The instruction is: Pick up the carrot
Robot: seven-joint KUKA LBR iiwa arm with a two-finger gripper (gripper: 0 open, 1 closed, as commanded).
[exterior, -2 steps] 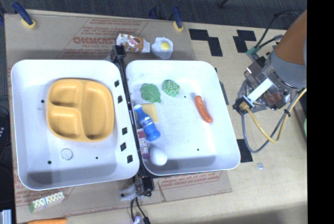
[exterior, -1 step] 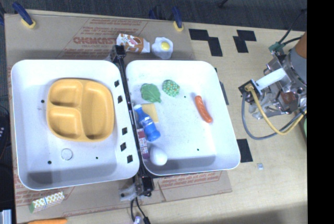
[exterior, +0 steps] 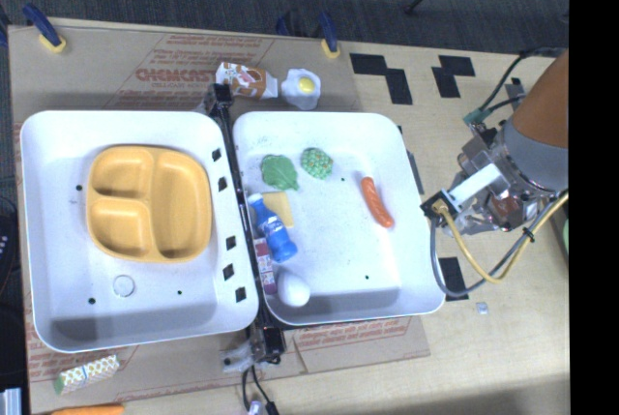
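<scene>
Orange carrot (exterior: 376, 201) lies loose in the right bin (exterior: 387, 292), near its right wall, within reach of the tool (exterior: 486, 206) beyond the rim; its grip state is unclear.

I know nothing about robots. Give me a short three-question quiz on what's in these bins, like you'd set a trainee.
1. True or false: the carrot lies in the right bin.
2. What sits in the left bin? A) yellow divided plate B) blue bottle C) white egg
3. Is the tool over a bin or outside both?

Key: 1 true; 2 A; 3 outside both, right of the right bin.
</scene>
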